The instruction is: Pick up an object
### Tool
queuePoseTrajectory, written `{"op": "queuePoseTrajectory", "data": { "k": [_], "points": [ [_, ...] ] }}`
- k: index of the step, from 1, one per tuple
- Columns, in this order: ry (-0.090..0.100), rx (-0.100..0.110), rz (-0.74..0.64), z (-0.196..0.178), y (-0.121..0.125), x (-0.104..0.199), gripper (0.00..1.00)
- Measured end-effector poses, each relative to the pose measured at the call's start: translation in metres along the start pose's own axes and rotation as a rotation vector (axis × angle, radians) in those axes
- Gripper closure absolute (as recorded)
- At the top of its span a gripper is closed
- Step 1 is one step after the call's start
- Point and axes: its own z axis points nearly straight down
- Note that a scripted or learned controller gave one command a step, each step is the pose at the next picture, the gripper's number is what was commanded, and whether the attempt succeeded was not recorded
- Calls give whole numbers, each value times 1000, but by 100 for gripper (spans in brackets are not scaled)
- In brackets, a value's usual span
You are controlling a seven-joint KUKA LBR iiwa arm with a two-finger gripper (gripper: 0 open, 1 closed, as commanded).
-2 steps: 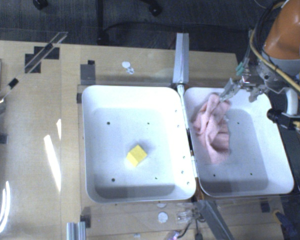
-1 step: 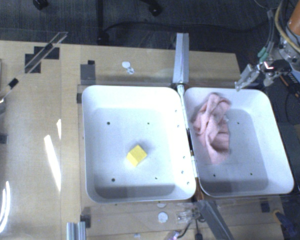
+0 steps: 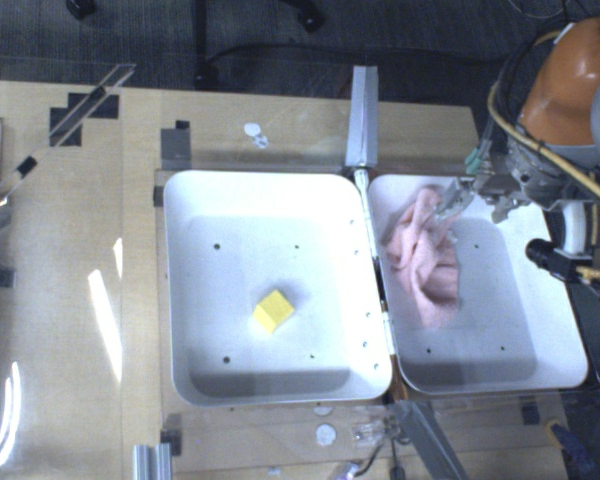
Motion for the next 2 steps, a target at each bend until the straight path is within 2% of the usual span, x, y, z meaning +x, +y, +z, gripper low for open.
{"op": "queuePoseTrajectory", "data": {
  "k": [1, 2],
  "points": [
    [-2, -11, -152, 122, -14, 2, 0],
    [-1, -15, -155, 111, -12, 4, 100]
  ]
}}
